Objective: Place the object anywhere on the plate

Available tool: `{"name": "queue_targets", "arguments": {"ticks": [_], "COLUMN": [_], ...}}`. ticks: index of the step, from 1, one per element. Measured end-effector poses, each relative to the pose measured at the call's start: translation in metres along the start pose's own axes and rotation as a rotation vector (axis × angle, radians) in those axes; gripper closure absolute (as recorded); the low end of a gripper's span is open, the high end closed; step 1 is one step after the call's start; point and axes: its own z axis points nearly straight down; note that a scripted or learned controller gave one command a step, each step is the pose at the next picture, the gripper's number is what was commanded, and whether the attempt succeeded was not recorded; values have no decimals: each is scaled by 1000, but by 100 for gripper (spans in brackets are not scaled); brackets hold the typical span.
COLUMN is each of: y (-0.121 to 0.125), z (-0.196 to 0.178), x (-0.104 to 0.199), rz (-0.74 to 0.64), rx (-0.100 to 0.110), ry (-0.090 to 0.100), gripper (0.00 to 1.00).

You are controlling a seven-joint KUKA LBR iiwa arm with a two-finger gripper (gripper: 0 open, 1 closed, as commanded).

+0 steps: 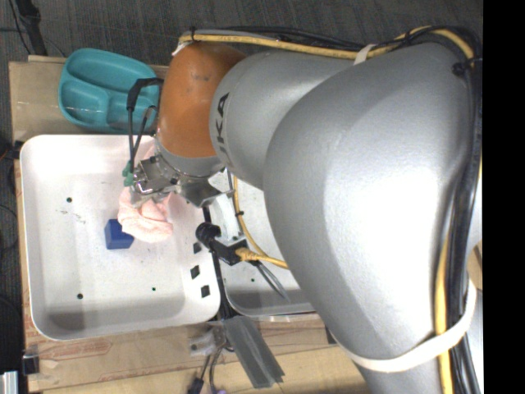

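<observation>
Dark carpet surrounds the tabletop (pixel 33 80). My tool (pixel 146 179) hangs low over the left bin (pixel 49 302), against the pink plate (pixel 148 216); I cannot tell how it stands. Just beside the plate's left edge lies the blue object (pixel 117 235). I would lift it clear before crossing the rim. Open floor lies toward the bin's left and near walls.

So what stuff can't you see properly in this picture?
- Right bin: mostly hidden under the big grey arm.
- Gripper: the wrist covers it, so its jaws can't be judged.
- Pink object: top edge under the gripper; too blurry to name.
- Blue block: too small for detail.
</observation>
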Motion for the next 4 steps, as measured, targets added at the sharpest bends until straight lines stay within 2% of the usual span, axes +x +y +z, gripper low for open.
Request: {"name": "queue_targets", "arguments": {"ticks": [1,2,3,4], "y": [-56,-39,-7,-50], "z": [-1,-18,-6,59], "x": [56,-6,37,86], "rz": [134,-3,-38,-160], "rx": [2,-1,-1,1], "ry": [0,-1,0,0], "gripper": [100,100,100,100]}}
